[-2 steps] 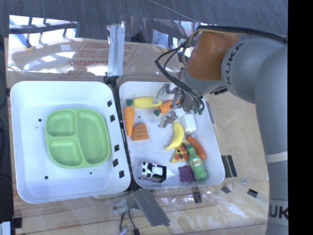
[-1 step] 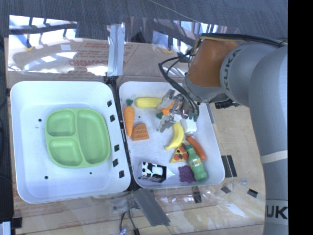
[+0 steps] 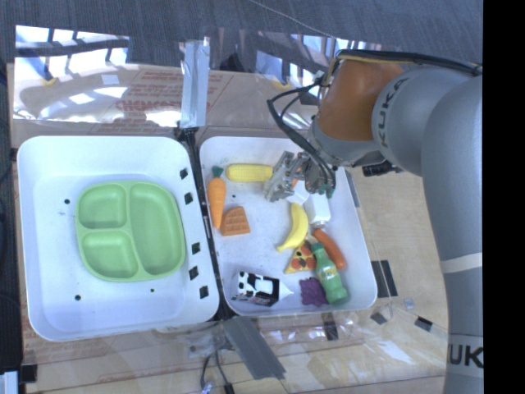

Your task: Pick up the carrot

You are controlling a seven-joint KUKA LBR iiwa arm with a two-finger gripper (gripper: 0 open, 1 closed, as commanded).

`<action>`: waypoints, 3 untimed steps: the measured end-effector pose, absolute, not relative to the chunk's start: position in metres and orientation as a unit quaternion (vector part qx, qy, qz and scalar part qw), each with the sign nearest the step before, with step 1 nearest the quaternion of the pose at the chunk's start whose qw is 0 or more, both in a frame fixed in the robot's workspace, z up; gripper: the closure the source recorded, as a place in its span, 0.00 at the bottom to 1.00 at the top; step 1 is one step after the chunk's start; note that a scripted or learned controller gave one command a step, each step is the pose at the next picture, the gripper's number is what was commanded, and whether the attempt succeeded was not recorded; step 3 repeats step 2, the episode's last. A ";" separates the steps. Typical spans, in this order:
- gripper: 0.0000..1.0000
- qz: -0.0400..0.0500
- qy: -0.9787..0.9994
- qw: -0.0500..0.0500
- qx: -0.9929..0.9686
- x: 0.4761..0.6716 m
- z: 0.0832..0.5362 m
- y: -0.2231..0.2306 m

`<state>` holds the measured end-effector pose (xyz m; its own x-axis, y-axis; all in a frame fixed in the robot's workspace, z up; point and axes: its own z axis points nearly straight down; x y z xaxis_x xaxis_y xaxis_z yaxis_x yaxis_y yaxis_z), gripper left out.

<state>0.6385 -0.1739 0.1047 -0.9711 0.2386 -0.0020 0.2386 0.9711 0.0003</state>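
The carrot (image 3: 216,201), orange with a green top, lies lengthwise along the left wall of the right bin (image 3: 361,245), its green end toward the back. My gripper (image 3: 281,186) hangs over the back middle of that bin, to the right of the carrot and just right of a corn cob (image 3: 248,172). Its fingers point down and left. Nothing shows between them, and their state is not readable from this angle.
The right bin also holds an orange bread-like wedge (image 3: 235,221), a banana (image 3: 294,228), a pizza slice (image 3: 301,258), a green bottle (image 3: 330,279), purple grapes (image 3: 312,291) and a black-and-white carton (image 3: 257,287). A green divided plate (image 3: 130,230) lies in the left bin (image 3: 37,220).
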 end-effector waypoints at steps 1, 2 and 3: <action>0.00 0.000 0.993 -0.007 0.120 0.635 0.102 -0.174; 1.00 0.000 0.993 -0.002 0.118 0.638 0.114 -0.173; 1.00 0.000 0.993 -0.002 0.118 0.638 0.114 -0.173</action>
